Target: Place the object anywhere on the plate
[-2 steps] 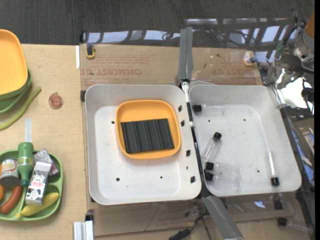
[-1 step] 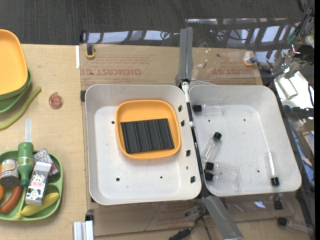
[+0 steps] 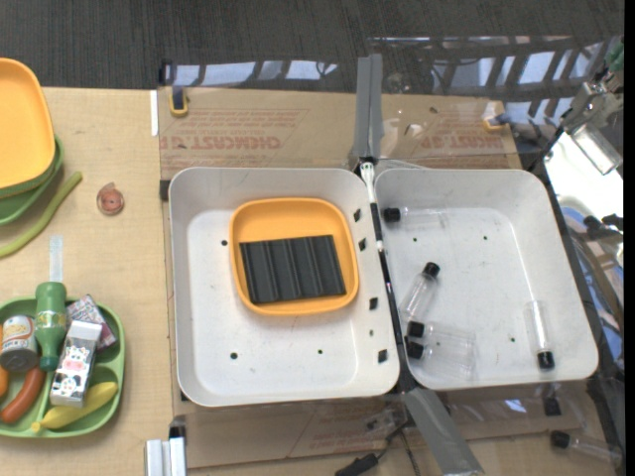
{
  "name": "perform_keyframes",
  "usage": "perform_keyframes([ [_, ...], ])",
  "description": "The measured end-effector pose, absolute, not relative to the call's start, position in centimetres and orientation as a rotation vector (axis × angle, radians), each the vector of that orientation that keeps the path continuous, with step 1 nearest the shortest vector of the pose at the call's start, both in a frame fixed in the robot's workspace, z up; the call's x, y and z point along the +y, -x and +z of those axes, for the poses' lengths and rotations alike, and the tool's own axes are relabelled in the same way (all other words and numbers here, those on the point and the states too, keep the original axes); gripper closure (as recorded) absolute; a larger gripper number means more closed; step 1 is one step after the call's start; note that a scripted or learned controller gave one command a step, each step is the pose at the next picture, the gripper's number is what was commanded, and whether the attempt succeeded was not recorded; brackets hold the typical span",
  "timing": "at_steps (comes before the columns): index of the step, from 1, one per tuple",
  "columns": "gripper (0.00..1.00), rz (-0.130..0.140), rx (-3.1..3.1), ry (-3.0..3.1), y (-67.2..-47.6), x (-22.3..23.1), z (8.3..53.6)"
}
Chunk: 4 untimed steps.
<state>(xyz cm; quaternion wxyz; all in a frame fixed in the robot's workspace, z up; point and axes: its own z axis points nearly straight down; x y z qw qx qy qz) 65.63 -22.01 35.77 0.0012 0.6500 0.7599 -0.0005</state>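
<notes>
The orange plate point(image 3: 294, 220) sits in the left bin point(image 3: 198, 345) and carries a black ribbed mat point(image 3: 294, 269), its ridges running away from the camera. Clear black-capped tubes point(image 3: 427, 284) lie scattered in the right bin point(image 3: 496, 188), their long axes pointing several ways. The cardboard point(image 3: 258, 127) on the counter point(image 3: 109, 147) bears upside-down red print, seemingly "CHEMCAST".

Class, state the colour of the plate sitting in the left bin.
The plate is orange-yellow, bearing a dark grey ribbed object; the camera view shows it best.
</notes>
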Motion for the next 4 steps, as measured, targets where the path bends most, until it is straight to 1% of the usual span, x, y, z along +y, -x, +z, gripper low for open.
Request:
perform_keyframes([
  [1, 1.0, -0.002, 2.66, -1.667, -66.0, -22.2, 43.0],
  [2, 1.0, -0.001, 2.847, -1.321, -66.0, -22.2, 44.1],
  [3, 1.0, -0.001, 3.013, -0.89, -65.9, -22.1, 44.0],
  [4, 0.0, -0.001, 3.013, -0.89, -65.9, -22.1, 44.0],
])
